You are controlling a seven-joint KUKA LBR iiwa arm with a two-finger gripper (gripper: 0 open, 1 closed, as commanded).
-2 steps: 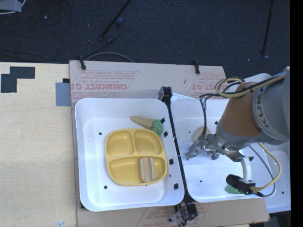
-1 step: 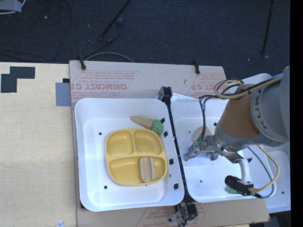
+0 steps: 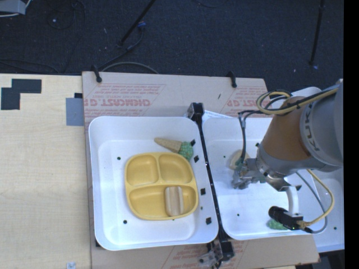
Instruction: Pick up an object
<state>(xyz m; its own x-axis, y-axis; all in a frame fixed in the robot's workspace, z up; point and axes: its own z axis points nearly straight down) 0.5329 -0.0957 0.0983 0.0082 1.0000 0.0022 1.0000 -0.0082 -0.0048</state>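
My gripper (image 3: pixel 242 179) is low in the right bin (image 3: pixel 247 228), near its left-middle floor, reaching in from the right under the grey and orange arm. A small tan object (image 3: pixel 236 159) lies just above the gripper, partly hidden by it. A small green object (image 3: pixel 274 225) sits near the right bin's front edge. In the left bin (image 3: pixel 106 195) a yellow divided plate (image 3: pixel 147 172) holds a tan bread-like piece (image 3: pixel 173 200) in its lower right compartment. A toy ice cream cone with a green top (image 3: pixel 175 145) lies just behind the plate.
A black divider (image 3: pixel 205 172) runs between the two bins. Cables loop off the wrist over the right bin's right side. Cardboard lies under both bins, and a pale wooden table surface extends to the left.
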